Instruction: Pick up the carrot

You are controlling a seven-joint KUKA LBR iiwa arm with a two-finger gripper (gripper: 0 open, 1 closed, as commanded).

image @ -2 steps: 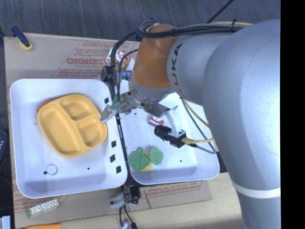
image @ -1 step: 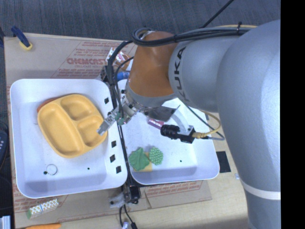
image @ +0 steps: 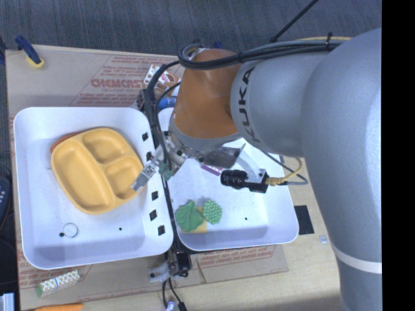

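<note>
My gripper (image: 148,173) hangs low over the divider between the two bins, at the right edge of a yellow divided plate (image: 97,167) in the left bin (image: 39,238). A small green bit (image: 170,170) shows just beside the wrist. An orange-red sliver (image: 54,146) peeks out from under the plate's left edge; I cannot tell whether it is the carrot. In the right bin (image: 279,229), a green leafy piece (image: 189,216) and a green textured piece (image: 212,210) lie near the front wall, with a small yellow-orange bit (image: 201,227) between them. The arm hides most of the right bin.
The arm's orange band (image: 201,102) and grey body cover the right bin's back half. A black cable plug (image: 243,180) hangs over that bin. A purple object (image: 211,170) lies under the wrist. A blue-yellow clamp (image: 29,52) sits at the back left, outside the bins.
</note>
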